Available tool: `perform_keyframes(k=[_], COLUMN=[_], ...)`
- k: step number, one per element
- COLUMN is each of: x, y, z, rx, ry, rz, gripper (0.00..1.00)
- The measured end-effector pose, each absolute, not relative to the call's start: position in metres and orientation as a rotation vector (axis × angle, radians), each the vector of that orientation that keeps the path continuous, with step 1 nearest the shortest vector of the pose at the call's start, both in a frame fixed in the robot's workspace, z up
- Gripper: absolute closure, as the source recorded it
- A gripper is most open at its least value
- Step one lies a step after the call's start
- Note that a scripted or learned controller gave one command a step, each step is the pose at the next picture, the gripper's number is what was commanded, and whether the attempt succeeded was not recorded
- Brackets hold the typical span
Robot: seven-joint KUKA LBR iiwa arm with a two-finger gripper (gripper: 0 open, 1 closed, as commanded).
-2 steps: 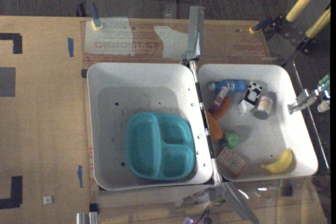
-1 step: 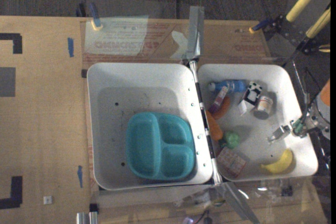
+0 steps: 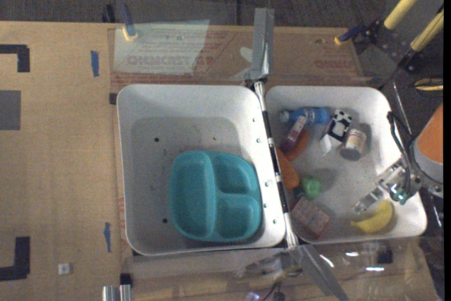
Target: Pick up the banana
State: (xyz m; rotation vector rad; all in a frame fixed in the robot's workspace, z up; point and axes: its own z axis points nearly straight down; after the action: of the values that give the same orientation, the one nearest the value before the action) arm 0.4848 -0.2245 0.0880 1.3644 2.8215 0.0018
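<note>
Currently the banana (image 3: 375,218) lies in the right bin (image 3: 380,103), in its near right corner, close against the right wall. It rests flat on the bin floor, its curve bowed toward the near wall.

The pincer (image 3: 372,199) sits directly above and just to the left of the banana, reaching in from the right at a slant. Its metal tip overlaps the upper edge of the banana in this view — contact cannot be confirmed. How far the pincer is open cannot be told, and no item is visible within it. Behind it, the arm (image 3: 431,144) shows an orange section at the right edge of the view.

Other contents of the right bin, moving away from the banana:
- a checked box (image 3: 311,216) near the front wall, to the left;
- a small green ball (image 3: 311,186) just behind that box;
- an orange item (image 3: 285,169) along the left wall;
- a can (image 3: 354,139) toward the back, with a black-and-white item (image 3: 340,123) beside it;
- a blue bottle (image 3: 309,115) lying near the back left corner.

The left bin (image 3: 141,116) holds a teal divided tray (image 3: 215,197), set toward its near right side. Both bins stand side by side on the table (image 3: 56,151), touching along their shared edge.
</note>
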Motion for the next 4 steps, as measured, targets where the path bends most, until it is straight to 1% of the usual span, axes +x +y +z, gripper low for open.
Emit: perform_keyframes(k=[1,2,3,4], x=[0.501,0.481,0.481,0.483], y=[-0.172,-0.196,-0.224,-0.224], z=[0.088,0.145,0.183,0.088], rx=[1.771,1.119,1.106,1.035], ry=[2.582,2.929,2.935,2.955], rz=[0.005,0.001,0.001,0.000], gripper=[0.00,0.00,0.00,0.00])
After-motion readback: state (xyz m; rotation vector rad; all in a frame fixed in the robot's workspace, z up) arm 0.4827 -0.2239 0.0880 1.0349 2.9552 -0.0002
